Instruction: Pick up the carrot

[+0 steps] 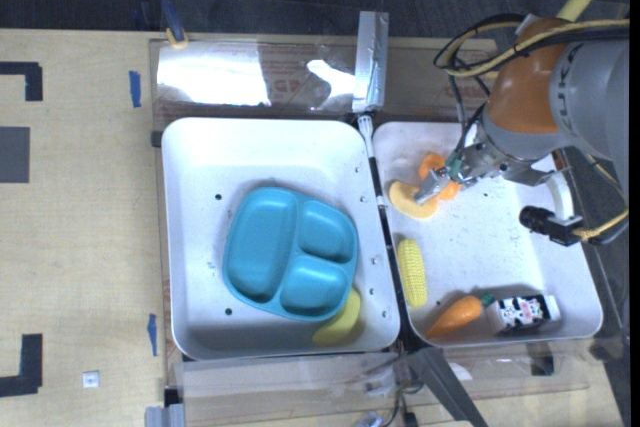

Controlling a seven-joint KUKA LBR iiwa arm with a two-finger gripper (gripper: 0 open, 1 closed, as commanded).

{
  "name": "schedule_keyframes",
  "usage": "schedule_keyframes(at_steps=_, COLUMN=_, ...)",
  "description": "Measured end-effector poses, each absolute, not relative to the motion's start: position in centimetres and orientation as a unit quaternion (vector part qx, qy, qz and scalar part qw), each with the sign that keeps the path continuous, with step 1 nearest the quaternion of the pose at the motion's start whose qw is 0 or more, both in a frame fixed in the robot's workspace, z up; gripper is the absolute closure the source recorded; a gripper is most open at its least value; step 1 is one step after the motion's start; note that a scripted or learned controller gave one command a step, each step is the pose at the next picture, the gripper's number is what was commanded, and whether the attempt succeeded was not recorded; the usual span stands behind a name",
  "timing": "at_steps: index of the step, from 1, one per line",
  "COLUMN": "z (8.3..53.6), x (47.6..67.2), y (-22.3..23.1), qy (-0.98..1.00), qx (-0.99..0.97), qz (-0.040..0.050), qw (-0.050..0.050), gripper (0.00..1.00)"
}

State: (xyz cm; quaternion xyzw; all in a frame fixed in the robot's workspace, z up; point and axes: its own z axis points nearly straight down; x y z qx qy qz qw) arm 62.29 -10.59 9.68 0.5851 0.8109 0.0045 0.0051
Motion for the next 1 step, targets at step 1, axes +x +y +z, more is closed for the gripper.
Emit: schedule_keyframes(at_steps=1, z=19.86, x=66.04, y=-6.67, qy=0.840, qx=0.542, qz=0.0024, qw=0.004, gripper=1.00)
